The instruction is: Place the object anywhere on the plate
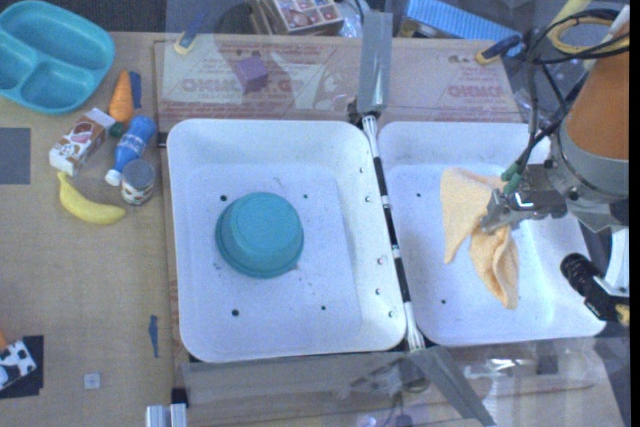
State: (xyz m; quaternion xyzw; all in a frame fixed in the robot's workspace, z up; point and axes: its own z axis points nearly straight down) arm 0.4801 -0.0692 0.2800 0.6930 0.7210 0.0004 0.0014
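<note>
Camera view: my gripper (500, 218) sits low at right of frame, its fingers pinched on the yellow cloth (480, 233) in the right bin (560, 315). I judge this the grasp step; next I lift and carry left to the teal plate (260, 233).

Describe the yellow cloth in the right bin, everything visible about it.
The yellow cloth is a soft, crumpled fabric, pale orange-yellow, lying in the right bin on its white floor. It is bunched and folded, wider at the top left and tapering to a hanging point at the lower right. The gripper sits right at its upper right part, apparently touching the fabric. It is well apart from the teal plate.
</note>
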